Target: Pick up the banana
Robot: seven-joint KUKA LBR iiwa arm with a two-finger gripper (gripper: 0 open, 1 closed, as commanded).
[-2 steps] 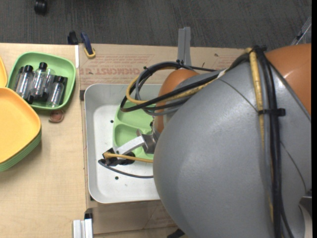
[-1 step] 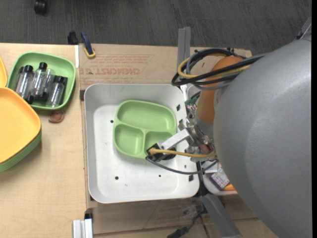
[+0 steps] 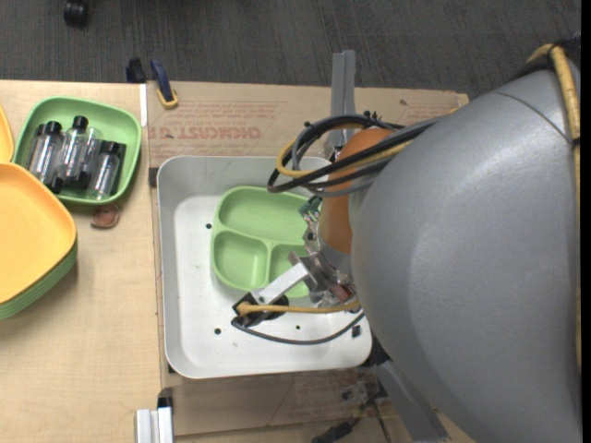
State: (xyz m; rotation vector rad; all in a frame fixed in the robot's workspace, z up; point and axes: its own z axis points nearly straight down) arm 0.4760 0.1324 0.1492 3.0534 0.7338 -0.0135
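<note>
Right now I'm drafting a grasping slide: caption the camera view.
Gripper poised over a green divided plate in a white bin; bottles and yellow plates sit left.

White bin [image 3: 171, 275] on cardboard sheet [image 3: 222, 123], green divided plate [image 3: 249, 238] inside it, green tray [image 3: 120, 125] of small black-capped bottles [image 3: 74, 155] at left, stack of yellow plates [image 3: 32, 238] beside it

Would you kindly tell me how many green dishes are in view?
3. A divided dish lies in the white bin; a square one left of it holds small bottles; a green rim shows beneath the yellow plate. The arm may hide others.
</note>
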